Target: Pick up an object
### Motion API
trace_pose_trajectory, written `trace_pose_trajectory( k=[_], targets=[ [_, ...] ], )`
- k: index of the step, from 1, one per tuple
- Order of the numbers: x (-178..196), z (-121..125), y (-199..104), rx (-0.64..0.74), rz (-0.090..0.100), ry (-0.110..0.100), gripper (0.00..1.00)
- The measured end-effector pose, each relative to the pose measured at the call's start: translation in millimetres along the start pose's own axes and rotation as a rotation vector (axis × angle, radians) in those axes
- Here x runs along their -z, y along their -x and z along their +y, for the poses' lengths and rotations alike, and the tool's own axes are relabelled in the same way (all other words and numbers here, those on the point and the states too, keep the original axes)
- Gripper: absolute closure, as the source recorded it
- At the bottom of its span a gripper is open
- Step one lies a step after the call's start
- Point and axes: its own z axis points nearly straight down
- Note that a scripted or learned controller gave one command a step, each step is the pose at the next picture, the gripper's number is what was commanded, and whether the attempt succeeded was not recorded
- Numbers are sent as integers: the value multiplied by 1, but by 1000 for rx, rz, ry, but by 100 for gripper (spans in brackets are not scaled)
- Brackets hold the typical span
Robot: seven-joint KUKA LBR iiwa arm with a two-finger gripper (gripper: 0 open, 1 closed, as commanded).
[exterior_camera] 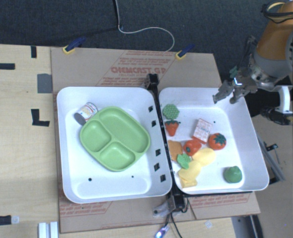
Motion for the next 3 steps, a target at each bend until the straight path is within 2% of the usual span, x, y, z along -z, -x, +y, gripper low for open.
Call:
trace_pose_trajectory(
  k=[2,3],
  targets=[
    [11,-51,-76,2,0,-4,100],
    [13,-83,-127,4,2,-6,100]
  ],
)
